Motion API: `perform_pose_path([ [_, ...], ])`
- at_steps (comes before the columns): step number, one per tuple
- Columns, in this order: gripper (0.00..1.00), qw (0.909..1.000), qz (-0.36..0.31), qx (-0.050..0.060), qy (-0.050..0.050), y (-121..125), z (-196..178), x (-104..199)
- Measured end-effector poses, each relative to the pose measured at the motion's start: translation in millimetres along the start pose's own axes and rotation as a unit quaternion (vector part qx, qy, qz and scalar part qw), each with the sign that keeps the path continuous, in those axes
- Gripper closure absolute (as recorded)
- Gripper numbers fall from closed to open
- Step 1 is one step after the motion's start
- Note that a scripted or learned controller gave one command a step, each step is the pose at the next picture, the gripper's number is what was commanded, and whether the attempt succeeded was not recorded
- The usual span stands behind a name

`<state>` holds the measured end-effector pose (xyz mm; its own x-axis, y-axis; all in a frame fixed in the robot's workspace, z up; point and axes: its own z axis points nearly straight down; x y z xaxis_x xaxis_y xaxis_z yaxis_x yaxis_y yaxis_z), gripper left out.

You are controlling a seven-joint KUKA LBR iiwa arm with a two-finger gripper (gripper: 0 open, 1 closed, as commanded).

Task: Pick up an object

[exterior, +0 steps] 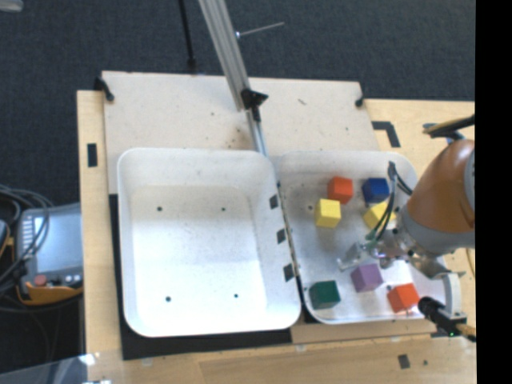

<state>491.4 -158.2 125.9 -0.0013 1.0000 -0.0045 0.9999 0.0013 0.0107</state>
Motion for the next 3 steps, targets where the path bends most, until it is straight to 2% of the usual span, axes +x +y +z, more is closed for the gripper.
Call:
perform_pose_path([
  [1, 0.00, 1.0000, 0.003, 0.005, 0.001, 0, 28, -2],
  [2, 1.00, 1.0000, 0.006, 0.003, 0.002, 2, 17, -3],
  [3, 1.00, 1.0000, -0.001, 0.002, 0.001, 11, -29, -1],
])
